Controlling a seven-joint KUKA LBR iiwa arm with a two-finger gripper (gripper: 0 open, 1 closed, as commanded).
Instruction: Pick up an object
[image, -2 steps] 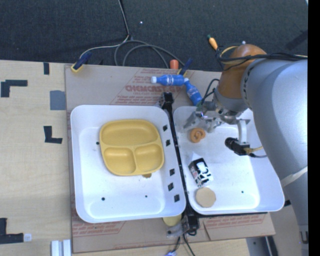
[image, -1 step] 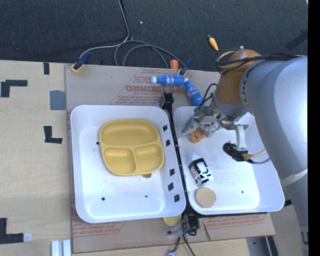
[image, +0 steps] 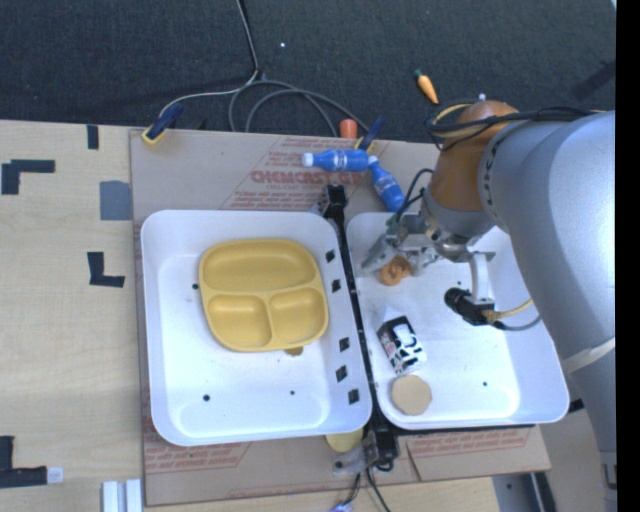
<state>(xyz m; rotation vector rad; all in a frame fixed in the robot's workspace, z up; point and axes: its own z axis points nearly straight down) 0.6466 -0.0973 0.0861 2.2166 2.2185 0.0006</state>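
My gripper (image: 397, 258) is low in the upper left part of the right bin (image: 530, 400). It is open, with one finger on each side of a small orange-brown object (image: 394, 271) that lies on the bin floor. The object sits just at the fingertips, and nothing is lifted. Farther down the same bin lie a black-and-white package (image: 402, 343) and a round tan disc (image: 410, 395).
A yellow divided plate (image: 264, 293) lies in the left bin (image: 170, 400). A black cable plug (image: 466, 304) hangs from the arm over the right bin. A blue bottle (image: 352, 161) and cables lie behind the bins. Clips line the divider between the bins.
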